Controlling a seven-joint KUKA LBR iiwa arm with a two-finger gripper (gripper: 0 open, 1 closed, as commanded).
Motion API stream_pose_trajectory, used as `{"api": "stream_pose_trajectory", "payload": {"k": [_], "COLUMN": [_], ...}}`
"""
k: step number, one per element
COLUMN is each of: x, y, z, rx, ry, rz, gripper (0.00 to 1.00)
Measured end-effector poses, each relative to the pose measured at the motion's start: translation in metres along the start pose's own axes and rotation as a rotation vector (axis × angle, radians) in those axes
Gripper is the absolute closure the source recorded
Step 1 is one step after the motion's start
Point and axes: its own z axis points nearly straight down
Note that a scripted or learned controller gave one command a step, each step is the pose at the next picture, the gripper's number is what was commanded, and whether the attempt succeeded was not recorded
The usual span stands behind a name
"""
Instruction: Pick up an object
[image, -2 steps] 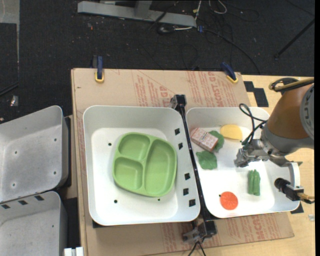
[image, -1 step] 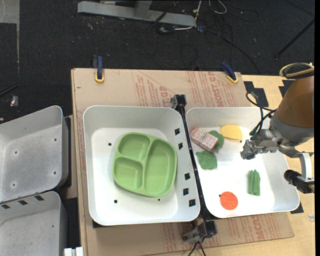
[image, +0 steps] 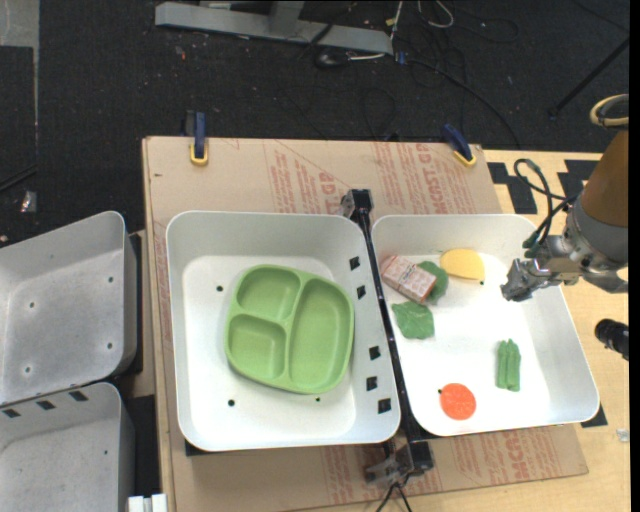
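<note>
The right bin (image: 560, 320) holds a yellow lemon-like piece (image: 462, 263), a pink-brown box (image: 408, 277), two green leafy pieces (image: 413, 320), a green bean-like piece (image: 509, 364) and an orange-red disc (image: 458, 401). My gripper (image: 520, 281) hangs over the bin's right side, just right of the yellow piece and apart from it. Nothing shows between its fingers.
The left bin (image: 200, 250) carries a green divided plate (image: 291, 327). A black divider with clamps (image: 378, 320) runs between the bins. Grey trays (image: 60, 300) lie off the bench at left. Blue-and-yellow clamps (image: 199, 138) hold the cardboard's far edge.
</note>
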Motion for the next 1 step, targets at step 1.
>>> {"api": "stream_pose_trajectory", "payload": {"k": [1], "x": [-0.0005], "y": [0.0017], "z": [-0.0534], "rx": [0.0], "ry": [0.0], "rz": [-0.001], "gripper": [1.0]}}
